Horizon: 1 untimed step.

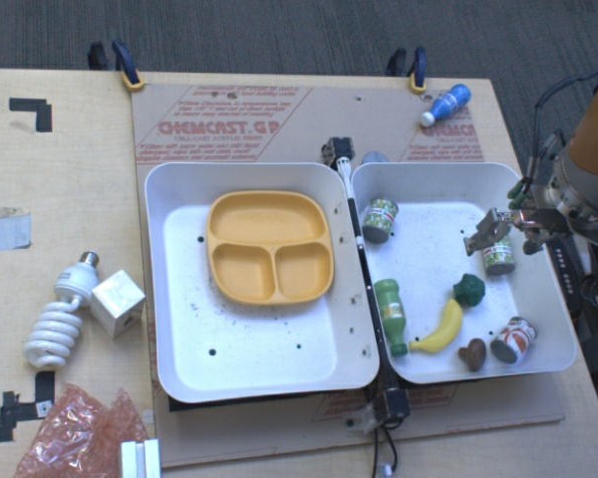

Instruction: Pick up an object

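In the right-hand bin [419, 361], near its far right wall, claw [498, 229] spread wide and gripping nothing, poised directly over a small upright can [498, 257], with green ball [468, 290] just beyond toward the front.

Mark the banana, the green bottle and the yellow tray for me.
banana [441, 328], camera view, middle of its curve.
green bottle [389, 310], camera view, on its body.
yellow tray [270, 246], camera view, central divider between compartments.
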{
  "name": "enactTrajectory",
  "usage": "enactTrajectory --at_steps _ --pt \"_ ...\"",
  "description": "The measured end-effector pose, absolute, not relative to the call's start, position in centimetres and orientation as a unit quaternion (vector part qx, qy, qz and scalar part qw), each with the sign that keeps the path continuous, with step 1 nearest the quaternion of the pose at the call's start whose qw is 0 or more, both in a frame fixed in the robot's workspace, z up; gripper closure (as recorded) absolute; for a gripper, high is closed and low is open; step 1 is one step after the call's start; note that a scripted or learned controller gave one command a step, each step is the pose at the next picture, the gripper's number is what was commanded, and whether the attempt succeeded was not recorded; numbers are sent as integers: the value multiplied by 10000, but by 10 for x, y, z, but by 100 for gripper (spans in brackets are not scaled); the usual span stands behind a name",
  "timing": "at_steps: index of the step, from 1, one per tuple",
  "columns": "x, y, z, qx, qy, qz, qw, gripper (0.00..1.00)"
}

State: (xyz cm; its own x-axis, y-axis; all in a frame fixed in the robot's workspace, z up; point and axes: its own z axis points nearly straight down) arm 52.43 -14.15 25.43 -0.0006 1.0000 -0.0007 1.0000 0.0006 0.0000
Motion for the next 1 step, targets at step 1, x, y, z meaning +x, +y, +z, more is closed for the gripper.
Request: enactTrajectory --at_steps 1 --pt "488 -157 107 7079 7063 -1 -4 0"
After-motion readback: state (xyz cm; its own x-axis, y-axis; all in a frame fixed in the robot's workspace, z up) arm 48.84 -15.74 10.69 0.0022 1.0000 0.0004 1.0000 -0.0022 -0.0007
